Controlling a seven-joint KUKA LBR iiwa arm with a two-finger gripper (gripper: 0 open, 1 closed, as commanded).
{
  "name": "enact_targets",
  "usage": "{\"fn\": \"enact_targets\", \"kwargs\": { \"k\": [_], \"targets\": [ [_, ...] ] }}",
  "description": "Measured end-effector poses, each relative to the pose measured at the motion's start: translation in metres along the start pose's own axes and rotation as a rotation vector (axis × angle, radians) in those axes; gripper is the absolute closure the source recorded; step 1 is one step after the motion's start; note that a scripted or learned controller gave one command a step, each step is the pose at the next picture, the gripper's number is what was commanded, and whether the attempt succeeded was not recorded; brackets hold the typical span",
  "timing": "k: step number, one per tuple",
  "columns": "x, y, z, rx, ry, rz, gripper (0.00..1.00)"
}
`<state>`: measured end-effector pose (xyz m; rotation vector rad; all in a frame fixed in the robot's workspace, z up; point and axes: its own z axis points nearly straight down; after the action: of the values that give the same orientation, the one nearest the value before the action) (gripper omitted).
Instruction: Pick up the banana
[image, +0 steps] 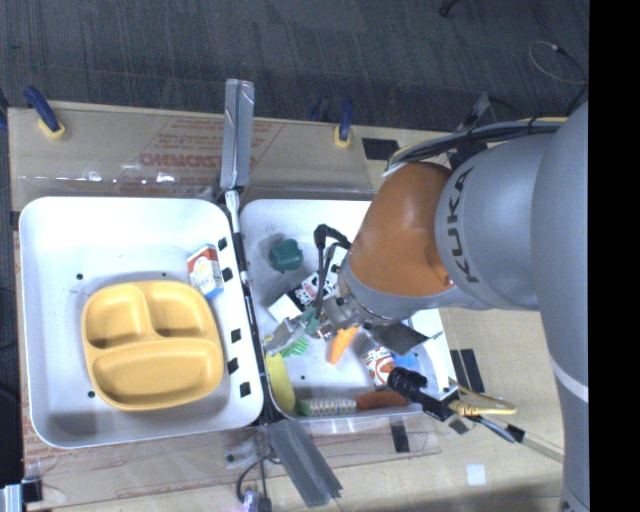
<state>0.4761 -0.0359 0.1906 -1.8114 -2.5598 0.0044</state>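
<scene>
Jaw state cannot be told: the gripper (322, 322) sits low among clutter at the right bin's (258, 222) middle, under the orange wrist band. Left bin (40, 300): yellow divided tray (152, 343) centre, small carton (205, 270) by its right wall. Right bin: banana (279, 384) lies at the front-left corner along the left wall; green object (285, 255) near the back-left; orange carrot (341, 344) just right of the gripper.

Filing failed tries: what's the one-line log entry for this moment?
claw: low in right bin | banana: front-left corner, ungrasped | left bin: yellow tray
</scene>
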Motion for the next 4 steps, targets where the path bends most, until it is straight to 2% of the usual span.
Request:
{"fn": "enact_targets", "kwargs": {
  "k": [1,2,3,4],
  "targets": [
    [0.055,0.019,0.000,-0.001,-0.001,-0.028,0.00],
    [-0.019,-0.007,0.000,0.000,-0.001,-0.371,0.00],
    [-0.019,-0.007,0.000,0.000,-0.001,-0.372,0.00],
    [0.073,0.026,0.000,-0.002,-0.003,-0.427,0.00]
  ]
}}
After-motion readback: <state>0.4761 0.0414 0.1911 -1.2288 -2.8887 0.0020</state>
